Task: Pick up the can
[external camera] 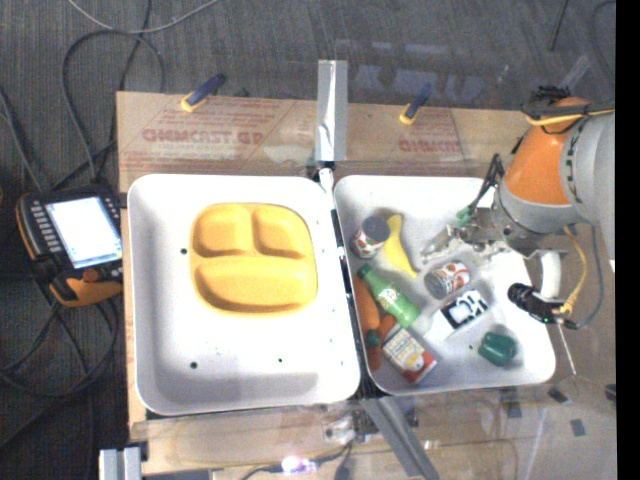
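two-finger metal gripper (pixel 462 236), finger state indiscernible, poised in the right white bin (pixel 540 368) just above the small silver-and-red can (pixel 447 279) lying on its side; lift not yet done.

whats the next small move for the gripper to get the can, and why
Probably a short descent straight onto the can. The gripper sits just above it in the camera view, not yet around it. The can lies on its side in the right bin, with the banana and green bottle close by, so sideways travel risks bumping them.

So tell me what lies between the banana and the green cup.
In the camera view, the can and a black-and-white box lie between the banana and the green cup.
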### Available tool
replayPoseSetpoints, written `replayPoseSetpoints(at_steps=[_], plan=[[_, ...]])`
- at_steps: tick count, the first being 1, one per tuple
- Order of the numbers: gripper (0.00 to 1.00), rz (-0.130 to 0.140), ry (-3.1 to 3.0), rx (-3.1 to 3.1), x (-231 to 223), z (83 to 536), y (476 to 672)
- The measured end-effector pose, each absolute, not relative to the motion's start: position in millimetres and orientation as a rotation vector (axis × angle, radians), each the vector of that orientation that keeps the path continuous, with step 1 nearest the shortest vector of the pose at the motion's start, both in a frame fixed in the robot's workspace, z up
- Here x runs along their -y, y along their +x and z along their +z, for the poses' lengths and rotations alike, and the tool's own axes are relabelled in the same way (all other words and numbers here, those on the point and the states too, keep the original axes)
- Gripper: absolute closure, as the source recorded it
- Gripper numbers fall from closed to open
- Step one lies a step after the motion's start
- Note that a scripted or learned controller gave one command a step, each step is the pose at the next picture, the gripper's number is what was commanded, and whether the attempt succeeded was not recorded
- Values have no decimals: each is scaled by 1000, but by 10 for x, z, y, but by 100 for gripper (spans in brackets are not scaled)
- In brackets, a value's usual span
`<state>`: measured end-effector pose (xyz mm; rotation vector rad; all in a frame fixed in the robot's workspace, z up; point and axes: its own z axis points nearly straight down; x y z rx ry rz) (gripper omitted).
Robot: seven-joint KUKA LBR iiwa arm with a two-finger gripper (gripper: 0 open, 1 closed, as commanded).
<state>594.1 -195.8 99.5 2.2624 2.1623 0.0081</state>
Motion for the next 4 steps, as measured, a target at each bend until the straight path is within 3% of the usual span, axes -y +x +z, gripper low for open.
replayPoseSetpoints(at_steps=[1,2,3,4], plan=[[0,7,2288,-2133,1841,898,5850],[100,7,2287,-2132,1838,994,5853],[0,7,2287,-2133,1838,993,5852],[0,8,2374,-2034,1598,904,5558]])
